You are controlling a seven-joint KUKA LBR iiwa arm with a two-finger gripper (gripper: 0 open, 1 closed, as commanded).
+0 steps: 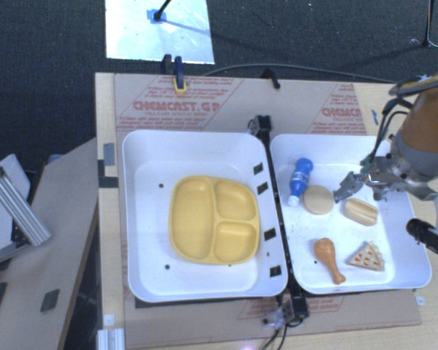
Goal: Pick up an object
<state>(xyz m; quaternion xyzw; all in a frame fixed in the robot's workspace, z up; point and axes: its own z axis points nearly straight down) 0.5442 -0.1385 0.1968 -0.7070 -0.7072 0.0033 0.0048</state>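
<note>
The bread roll (360, 211) lay in the right bin (420, 268), just below the pincer (359, 184); you could see nothing gripped, though I could not tell how it was set; the round biscuit (318, 200) and blue bottle (300, 179) sat close beside; your descent might have landed between them and nudged the roll away; you risked closing on air.

My arm (423, 133) reaches in from the right, wrist bent down, my gripper (350, 188) hanging low, holding nothing.
</note>
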